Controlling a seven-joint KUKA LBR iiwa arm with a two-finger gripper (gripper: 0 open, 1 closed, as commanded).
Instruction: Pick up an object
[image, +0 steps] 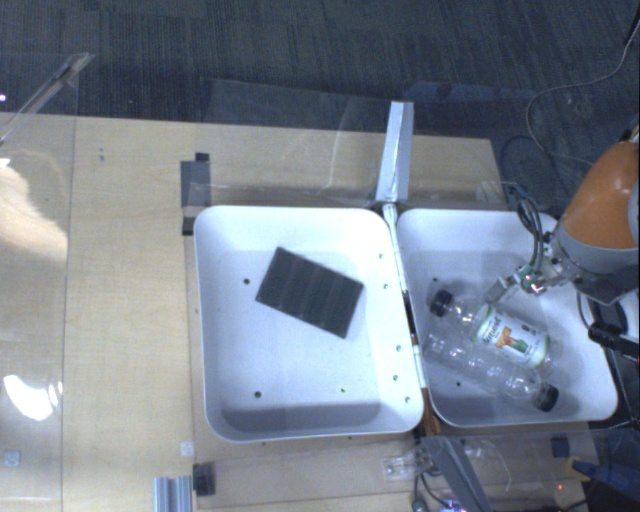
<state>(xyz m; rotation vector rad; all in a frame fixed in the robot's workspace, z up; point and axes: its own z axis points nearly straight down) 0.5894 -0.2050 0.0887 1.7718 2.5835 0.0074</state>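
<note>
Clear bottles just below jaws (right bin)

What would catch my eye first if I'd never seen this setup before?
Probably the dark ribbed pad lying alone and tilted in the left bin, stark against the white. Next, the clear plastic bottles piled in the right bin, one with a green and white label. Above them on the right, the arm's orange band leads down to the gripper beside the bottles.

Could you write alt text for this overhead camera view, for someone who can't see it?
A robot arm's hand hovers over clear plastic bottles lying in the right white bin. The left white bin holds a dark rectangular pad.
</note>
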